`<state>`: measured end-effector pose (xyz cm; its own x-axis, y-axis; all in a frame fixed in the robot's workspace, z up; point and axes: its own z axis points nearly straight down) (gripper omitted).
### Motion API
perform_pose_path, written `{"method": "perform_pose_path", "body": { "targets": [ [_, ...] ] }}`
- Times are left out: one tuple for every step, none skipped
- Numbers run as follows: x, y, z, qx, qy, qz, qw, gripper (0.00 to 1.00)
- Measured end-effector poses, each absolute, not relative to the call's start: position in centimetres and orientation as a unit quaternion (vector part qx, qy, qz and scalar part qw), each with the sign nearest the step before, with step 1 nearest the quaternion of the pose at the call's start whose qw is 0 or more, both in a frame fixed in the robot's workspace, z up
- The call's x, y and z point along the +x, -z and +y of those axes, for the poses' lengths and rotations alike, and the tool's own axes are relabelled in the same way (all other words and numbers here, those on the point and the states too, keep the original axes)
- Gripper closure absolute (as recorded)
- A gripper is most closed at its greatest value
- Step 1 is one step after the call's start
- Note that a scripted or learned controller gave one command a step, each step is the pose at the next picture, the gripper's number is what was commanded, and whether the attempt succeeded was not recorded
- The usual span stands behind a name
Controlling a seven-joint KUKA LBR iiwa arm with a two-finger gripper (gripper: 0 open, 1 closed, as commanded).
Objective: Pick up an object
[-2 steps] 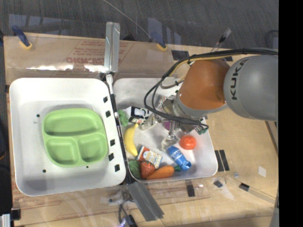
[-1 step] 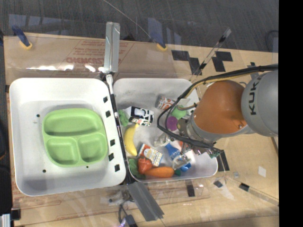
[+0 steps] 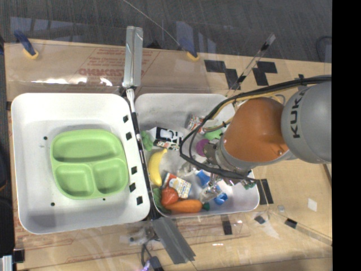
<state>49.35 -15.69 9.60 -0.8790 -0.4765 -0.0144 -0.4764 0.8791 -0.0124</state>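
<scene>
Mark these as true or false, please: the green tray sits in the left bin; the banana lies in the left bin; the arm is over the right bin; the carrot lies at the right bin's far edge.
1. The green tray sits in the left bin: true.
2. The banana lies in the left bin: false, it lies in the right bin.
3. The arm is over the right bin: true.
4. The carrot lies at the far edge: false, at the near edge.
</scene>
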Motion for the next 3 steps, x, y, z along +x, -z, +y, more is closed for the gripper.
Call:
{"method": "perform_pose_path", "body": {
  "targets": [
    [49.3,-9.6,-13.2,-0.263,0.0042,0.965,0.009,0.0],
    [49.3,-10.5,-13.0,-0.266,0.0031,0.964,0.007,1.0],
    [53.1,-9.2,-9.4,-0.177,-0.0002,0.984,0.001,1.0]
  ]
}}
